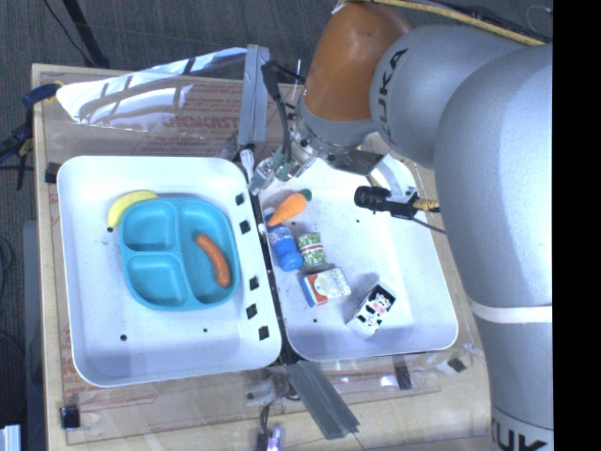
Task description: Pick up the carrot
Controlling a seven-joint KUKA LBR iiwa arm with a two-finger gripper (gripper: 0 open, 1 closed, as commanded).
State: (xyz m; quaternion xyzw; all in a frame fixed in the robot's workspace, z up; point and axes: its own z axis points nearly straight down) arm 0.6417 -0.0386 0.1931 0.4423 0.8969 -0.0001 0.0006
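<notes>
While arm (451,111) leans over right bin (427,280), gripper (272,170) near carrot (288,208); grip state unclear.

A tray (150,280) lies in the left bin (84,336); carrot (289,208) in the right bin (423,289).

Just below the gripper (274,169), the small orange carrot (288,208) looks like smooth matt plastic. Left of it, the blue divided plastic tray (155,285) shines glossy inside a smooth white plastic bin (80,280). The big grey arm casing (479,158) above looks satin-smooth.
</notes>
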